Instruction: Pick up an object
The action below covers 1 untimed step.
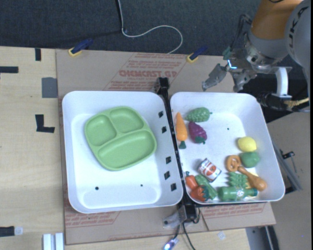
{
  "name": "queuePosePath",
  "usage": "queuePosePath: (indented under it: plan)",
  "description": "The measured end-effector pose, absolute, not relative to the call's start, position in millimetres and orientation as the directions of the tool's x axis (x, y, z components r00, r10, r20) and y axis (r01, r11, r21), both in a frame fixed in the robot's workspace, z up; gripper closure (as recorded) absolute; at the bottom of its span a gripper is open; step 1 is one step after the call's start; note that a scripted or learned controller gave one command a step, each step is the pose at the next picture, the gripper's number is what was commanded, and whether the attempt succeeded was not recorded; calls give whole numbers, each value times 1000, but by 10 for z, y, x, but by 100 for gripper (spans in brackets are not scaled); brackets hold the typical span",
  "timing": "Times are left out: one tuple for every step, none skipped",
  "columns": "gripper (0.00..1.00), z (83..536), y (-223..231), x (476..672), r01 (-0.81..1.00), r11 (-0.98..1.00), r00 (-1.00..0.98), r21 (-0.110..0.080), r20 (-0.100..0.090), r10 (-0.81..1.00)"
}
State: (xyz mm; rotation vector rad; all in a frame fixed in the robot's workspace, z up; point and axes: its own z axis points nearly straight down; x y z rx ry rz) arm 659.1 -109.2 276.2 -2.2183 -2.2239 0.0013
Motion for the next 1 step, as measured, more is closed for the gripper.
queuePosePath:
  plan:
    - [0, 4576, -724, 6271, 1000, 6, -6, 16, -1, 1000]
